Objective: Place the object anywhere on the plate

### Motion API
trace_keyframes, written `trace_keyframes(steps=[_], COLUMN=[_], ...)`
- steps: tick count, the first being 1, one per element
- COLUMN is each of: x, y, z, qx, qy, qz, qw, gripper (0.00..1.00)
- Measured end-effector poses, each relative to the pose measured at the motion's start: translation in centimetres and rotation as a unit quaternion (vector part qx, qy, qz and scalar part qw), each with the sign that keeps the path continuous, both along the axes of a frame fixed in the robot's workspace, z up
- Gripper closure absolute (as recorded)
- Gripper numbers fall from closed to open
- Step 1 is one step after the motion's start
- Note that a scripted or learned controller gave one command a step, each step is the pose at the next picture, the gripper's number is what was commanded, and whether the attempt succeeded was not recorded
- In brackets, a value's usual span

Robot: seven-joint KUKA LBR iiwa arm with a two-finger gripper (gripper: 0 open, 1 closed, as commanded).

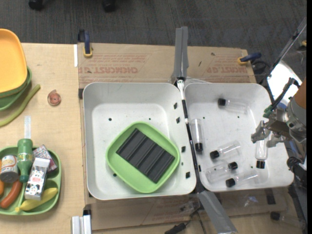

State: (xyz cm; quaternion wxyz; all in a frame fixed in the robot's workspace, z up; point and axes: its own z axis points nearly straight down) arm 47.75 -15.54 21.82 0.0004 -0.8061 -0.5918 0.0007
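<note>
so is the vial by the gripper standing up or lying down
Lying down. The clear vial rests lengthwise on the floor of the right bin, its black cap toward the near wall, just below the gripper.

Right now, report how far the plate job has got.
Done: nothing; the green plate in the left bin carries just its dark ridged insert. In hand: the gripper hangs over a vial in the right bin. Left: grasp, carry, place.

Dark grey carpet floor (146,9) beyond a pale wooden bench (48,126) topped with cardboard sheet (131,65).
</note>
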Motion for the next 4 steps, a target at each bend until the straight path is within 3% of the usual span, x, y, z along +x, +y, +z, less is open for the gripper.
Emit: trace_keyframes(steps=[1,2,3,4], x=[0.0,3.9,11.5,15.8], y=[0.0,-1.8,-2.1,-3.1], z=[0.0,1.8,9.8,5.8], qx=[0.0000,-0.0006,-0.0010,-0.0008], qy=[0.000,0.001,0.000,0.000], qz=[0.000,0.023,0.077,0.100], qw=[1.0000,0.9997,0.9970,0.9950], gripper=[0.00,0.00,0.00,0.00])
